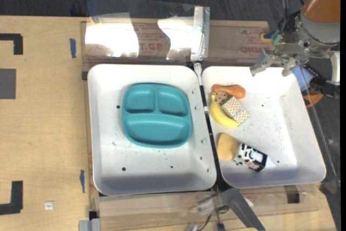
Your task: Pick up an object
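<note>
The right bin (292, 132) holds a small pile along its left side. A yellow banana (219, 114) lies there with an orange carrot-shaped piece (230, 90) above it and a small patterned block (235, 109) resting on it. Lower down sit a yellow rounded piece (227, 146) and a black-and-white item (252, 157). My gripper (272, 69) hangs over the bin's back rim, up and to the right of the pile, open, with nothing between its fingers.
The left bin (102, 116) carries a teal divided plate (157, 115). A clear plastic sheet (146, 35) stands behind the bins on cardboard. The arm's orange band (323, 5) and cables fill the top right corner.
</note>
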{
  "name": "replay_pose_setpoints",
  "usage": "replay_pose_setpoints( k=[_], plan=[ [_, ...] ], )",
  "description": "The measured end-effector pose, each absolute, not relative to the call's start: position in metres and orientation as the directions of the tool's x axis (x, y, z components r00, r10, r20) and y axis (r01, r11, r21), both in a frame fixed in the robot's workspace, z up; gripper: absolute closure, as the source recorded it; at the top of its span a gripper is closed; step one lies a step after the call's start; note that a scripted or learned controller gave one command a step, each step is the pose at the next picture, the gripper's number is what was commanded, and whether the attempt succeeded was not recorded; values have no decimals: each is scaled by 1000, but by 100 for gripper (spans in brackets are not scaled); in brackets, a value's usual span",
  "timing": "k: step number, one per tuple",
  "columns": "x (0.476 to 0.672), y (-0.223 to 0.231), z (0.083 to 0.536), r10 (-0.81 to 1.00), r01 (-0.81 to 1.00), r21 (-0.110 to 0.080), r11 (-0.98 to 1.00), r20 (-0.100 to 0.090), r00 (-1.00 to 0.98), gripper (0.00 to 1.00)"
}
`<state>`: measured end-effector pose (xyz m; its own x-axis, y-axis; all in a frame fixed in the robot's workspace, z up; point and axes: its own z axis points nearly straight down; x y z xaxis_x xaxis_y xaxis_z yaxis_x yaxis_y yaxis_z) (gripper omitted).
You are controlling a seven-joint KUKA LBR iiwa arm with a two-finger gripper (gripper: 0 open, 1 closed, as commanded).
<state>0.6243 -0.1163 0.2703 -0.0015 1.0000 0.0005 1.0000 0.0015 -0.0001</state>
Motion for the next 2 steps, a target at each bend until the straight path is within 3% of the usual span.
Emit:
replay_pose_setpoints(
  k=[1, 2],
  plan=[
    [557, -68, 181, 1000, 1000, -7, 11, 1, -11, 0],
    [559, -116, 100, 1000, 1000, -7, -22, 0, 22, 0]
  ],
)
